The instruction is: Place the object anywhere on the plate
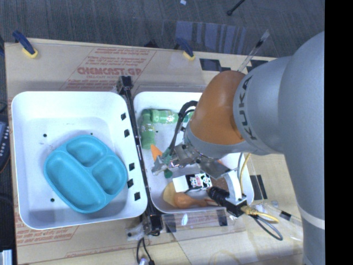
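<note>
A blue divided plate (85,173) lies in the left bin (33,109), with nothing on it. My gripper (164,166) is low in the right bin (165,99), near its left wall. A small orange piece (156,150) lies just beside the fingers. A green bottle-like object (157,116) and a green piece (148,137) lie at the back left of that bin. An orange-tan object (185,200) lies at the bin's front, partly under the wrist.
The arm's big orange and grey body (237,115) covers most of the right bin. A black divider (132,142) runs between the two bins. Blue clamps (25,44) hold the cardboard at the back.
</note>
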{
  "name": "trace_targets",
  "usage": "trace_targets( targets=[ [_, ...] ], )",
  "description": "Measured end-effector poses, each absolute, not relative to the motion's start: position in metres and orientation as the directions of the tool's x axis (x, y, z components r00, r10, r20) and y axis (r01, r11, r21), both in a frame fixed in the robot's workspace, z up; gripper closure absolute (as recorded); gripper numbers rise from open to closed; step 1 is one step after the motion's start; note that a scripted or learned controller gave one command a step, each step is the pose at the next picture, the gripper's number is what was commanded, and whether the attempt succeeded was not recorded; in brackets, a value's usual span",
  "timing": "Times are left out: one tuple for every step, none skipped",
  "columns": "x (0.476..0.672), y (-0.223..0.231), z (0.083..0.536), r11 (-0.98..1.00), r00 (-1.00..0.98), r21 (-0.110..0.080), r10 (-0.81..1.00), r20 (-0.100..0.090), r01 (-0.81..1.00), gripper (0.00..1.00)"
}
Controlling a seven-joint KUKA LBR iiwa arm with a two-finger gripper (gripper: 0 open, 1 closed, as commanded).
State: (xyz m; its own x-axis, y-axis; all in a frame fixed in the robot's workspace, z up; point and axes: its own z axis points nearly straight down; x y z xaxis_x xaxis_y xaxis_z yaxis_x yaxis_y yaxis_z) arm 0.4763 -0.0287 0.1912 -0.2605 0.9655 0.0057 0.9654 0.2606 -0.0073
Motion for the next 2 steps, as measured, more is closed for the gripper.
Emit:
trace_targets(
  targets=[
    [0.4932, 0.0369, 0.2016, 0.055, -0.055, -0.006, 0.998, 0.001, 0.998, 1.0],
    [0.4933, 0.0362, 0.2016, 0.054, -0.054, -0.006, 0.999, 0.001, 0.999, 0.0]
  ],
)
